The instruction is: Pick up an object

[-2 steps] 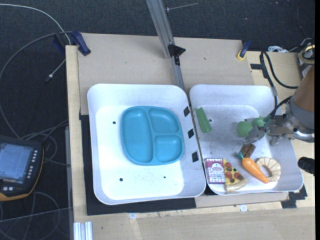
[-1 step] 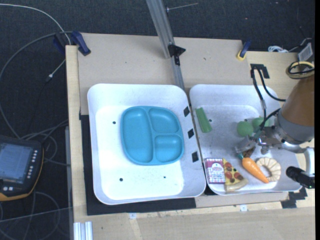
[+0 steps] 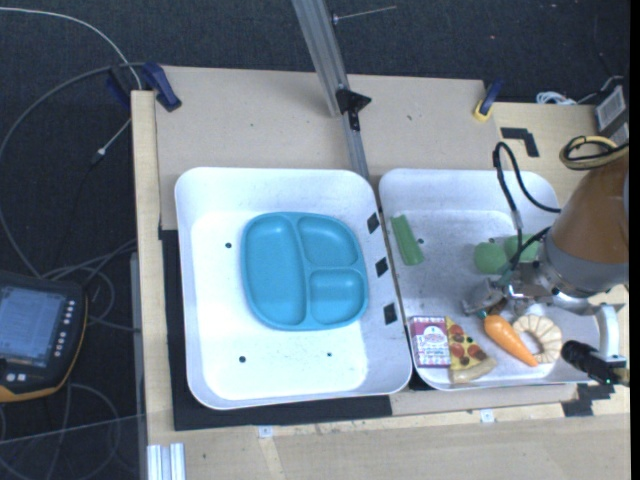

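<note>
A: Gripper (image 3: 492, 300) low in right bin (image 3: 440, 193), just above the carrot (image 3: 511, 339). Fingers look apart, nothing betw. them.

B: Why there?

A: Prob. lining up on the carrot, nearest item. Carrot lies flat nr bin's front edge, resting on the donut-like ring (image 3: 540, 335). Long axis diagonal: tip toward lower right, blunt end upper left, by gripper.

B: Others?

A: Pizza slice (image 3: 466, 353), red card (image 3: 430, 341), green block (image 3: 405, 240). Blue tray (image 3: 303, 270) in left bin (image 3: 200, 298).

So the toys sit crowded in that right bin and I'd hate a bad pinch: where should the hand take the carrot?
Probably across the carrot's thick orange middle, coming straight down from above. It lies flat and slanted, its tip toward the bin's near edge, so the fingers should close across its narrow width. The ring-shaped toy touches one side, leaving little room.
</note>
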Available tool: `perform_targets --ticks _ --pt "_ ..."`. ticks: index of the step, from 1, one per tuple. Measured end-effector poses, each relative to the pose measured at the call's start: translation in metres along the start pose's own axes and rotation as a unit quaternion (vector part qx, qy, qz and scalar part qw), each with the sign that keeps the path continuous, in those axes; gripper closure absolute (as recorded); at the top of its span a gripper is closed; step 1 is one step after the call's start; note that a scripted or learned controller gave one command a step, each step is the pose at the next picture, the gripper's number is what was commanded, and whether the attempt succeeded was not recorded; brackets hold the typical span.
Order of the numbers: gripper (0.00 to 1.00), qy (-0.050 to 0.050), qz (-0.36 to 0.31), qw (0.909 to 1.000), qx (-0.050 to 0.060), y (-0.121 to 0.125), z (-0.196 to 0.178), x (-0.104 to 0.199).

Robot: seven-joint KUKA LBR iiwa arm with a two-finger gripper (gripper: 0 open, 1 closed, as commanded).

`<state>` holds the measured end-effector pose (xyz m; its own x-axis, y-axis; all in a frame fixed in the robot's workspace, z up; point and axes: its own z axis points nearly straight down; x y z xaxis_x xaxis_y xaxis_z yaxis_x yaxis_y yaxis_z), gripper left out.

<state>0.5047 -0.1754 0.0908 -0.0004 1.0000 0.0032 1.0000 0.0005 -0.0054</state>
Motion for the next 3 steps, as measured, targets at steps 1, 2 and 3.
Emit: perform_targets --ticks 1,2,3 --pt "1.0 -0.001 0.0 1.0 -0.003 0.002 -0.013 0.0" --pt "1.0 -0.003 -0.001 1.0 -0.006 0.008 -0.073 0.007" --pt "1.0 -0.002 -0.001 1.0 -0.006 0.009 -0.116 0.009"
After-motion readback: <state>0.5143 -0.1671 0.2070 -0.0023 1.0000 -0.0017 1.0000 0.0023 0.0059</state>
